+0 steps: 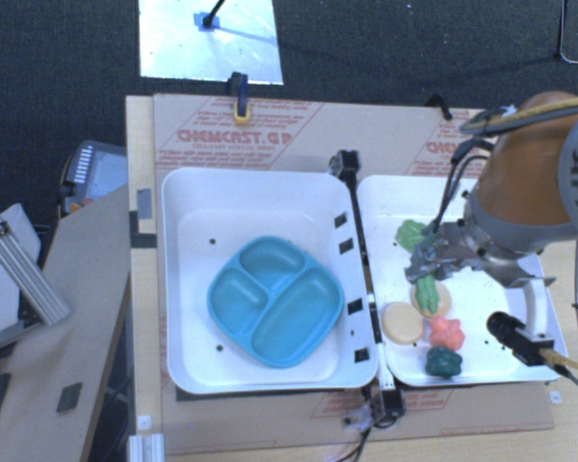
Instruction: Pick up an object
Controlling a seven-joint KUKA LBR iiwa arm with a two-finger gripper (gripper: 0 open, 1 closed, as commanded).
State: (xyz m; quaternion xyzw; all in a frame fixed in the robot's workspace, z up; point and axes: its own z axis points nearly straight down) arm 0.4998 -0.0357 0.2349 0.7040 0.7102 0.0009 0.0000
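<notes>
The right bin (520, 369) holds several toy foods. A light green leafy piece (409, 231) lies near its left wall. Below it are a long green piece (427, 295) resting partly on a tan disc (444, 303), another tan disc (402, 323), a pink piece (448, 332) and a dark green piece (443, 361). My gripper (430, 261) hangs low in this bin, directly above the top end of the long green piece and just right of the leafy piece. The wrist hides where it meets the toys.
The left bin (188, 354) holds a blue divided plate (275, 299). A black divider with clips (356, 248) runs between the bins. A black fitting with a cable (516, 339) lies at the right bin's lower right. The arm's orange and grey body (535, 186) covers the right bin's upper right.
</notes>
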